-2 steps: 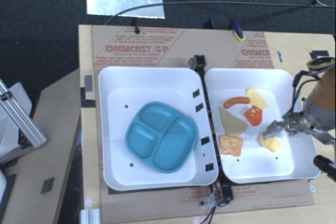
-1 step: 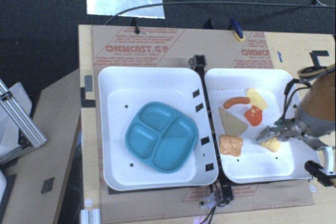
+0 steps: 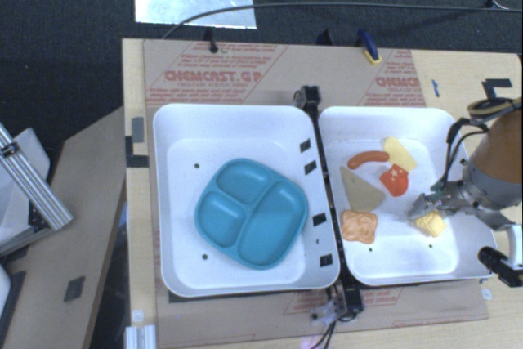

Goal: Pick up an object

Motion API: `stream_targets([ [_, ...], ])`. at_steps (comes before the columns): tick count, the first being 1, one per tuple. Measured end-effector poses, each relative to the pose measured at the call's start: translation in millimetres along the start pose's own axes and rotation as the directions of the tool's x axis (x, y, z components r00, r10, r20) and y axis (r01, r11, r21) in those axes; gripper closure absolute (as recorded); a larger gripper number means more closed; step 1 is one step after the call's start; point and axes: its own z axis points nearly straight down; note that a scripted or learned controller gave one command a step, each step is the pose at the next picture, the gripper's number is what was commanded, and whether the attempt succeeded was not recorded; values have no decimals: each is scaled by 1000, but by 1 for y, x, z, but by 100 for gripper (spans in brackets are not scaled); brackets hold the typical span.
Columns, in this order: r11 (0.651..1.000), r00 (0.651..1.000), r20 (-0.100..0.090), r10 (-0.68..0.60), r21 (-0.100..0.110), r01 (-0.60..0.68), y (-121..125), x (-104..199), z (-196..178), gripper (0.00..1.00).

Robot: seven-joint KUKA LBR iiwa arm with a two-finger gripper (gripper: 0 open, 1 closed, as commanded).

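Note:
The right bin (image 3: pixel 392 270) holds several toy foods: a red sausage (image 3: pixel 368 158), a pale yellow piece (image 3: pixel 400 153), a red piece (image 3: pixel 394 181), a tan wedge (image 3: pixel 359 192) and an orange waffle-like piece (image 3: pixel 358 226). A small yellow piece (image 3: pixel 431 225) lies near the bin's right side. My gripper (image 3: pixel 429 207) is low in the right bin, just above and touching or nearly touching that yellow piece. The arm's body hides the bin's right wall.
A blue divided plate (image 3: pixel 252 212) lies in the left bin (image 3: pixel 176 176). A black divider with clips (image 3: pixel 315 167) separates the bins. Cables run across the dark floor behind the bench, and a metal frame (image 3: pixel 29 184) stands at the left.

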Motion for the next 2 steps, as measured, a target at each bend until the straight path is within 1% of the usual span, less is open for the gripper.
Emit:
stream_targets([
  [1, 1000, 1000, 1, -2, -1, 2, -7, 3, -50, 100],
  [2, 1000, 1000, 2, -3, -3, 3, -5, 3, -104, 100],
])
